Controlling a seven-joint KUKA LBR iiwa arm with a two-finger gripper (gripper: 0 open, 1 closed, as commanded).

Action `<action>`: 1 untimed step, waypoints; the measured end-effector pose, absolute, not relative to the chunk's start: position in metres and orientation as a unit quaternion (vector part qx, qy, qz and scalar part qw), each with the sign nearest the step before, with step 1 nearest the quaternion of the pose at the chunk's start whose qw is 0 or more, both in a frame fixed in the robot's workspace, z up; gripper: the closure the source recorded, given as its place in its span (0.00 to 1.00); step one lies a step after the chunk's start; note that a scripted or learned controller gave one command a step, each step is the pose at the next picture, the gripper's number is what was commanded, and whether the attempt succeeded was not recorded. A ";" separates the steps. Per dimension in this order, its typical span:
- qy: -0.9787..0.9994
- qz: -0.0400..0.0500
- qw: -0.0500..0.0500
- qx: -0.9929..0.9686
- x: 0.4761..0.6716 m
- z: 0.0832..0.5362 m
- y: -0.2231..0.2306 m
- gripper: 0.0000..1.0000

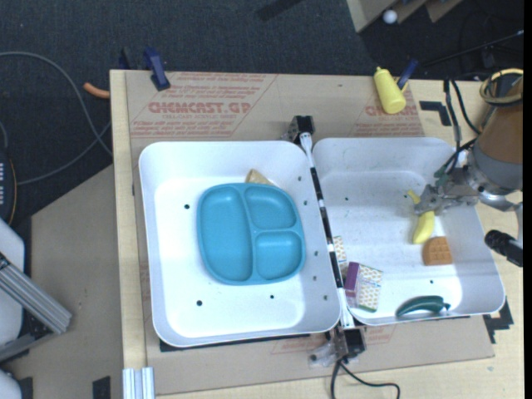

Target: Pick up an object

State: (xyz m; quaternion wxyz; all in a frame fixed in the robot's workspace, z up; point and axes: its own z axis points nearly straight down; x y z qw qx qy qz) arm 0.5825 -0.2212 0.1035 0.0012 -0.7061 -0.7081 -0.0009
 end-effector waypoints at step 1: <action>-0.708 -0.003 -0.002 -0.706 0.603 0.088 -0.148 1.00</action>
